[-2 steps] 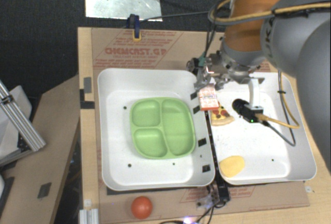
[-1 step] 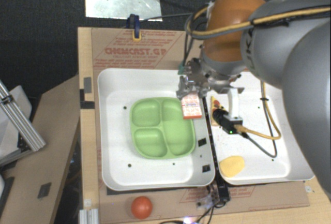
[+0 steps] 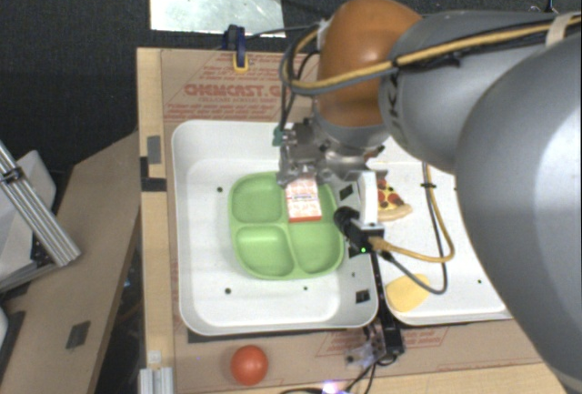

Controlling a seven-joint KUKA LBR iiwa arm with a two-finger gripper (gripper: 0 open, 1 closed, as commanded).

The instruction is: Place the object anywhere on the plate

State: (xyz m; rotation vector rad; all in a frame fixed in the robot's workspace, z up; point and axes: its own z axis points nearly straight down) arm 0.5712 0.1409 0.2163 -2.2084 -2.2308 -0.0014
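Small red-and-white packet [image 3: 303, 200] sits right under the gripper [image 3: 305, 176], over the green divided plate [image 3: 273, 242], near its right-hand rim by the upper compartments. It looks pinched between the fingers at its top edge, hanging down. Can't tell whether its bottom edge already touches the plate or hangs just above.

Plate lies in the left white bin [image 3: 205, 292], roughly centred. Right bin [image 3: 473, 292] holds a pizza slice toy [image 3: 391, 199] and a yellow piece [image 3: 406, 293]; both are well apart from the plate. An orange-red ball [image 3: 248, 364] sits on the cardboard in front of the bins. The arm's orange band [image 3: 359, 46] and grey body cover most of the right side.

Risks, as I judge them:
- Packet is close to the plate's right rim. Release here could let it tip over the edge into the bin, off the plate.
- Thin grip on the top edge: the packet may swing or slip early if the arm moves.
- If it's released from height, a flat packet can land on a divider ridge and slide.
- Cable near the bin divider could snag on retreat.
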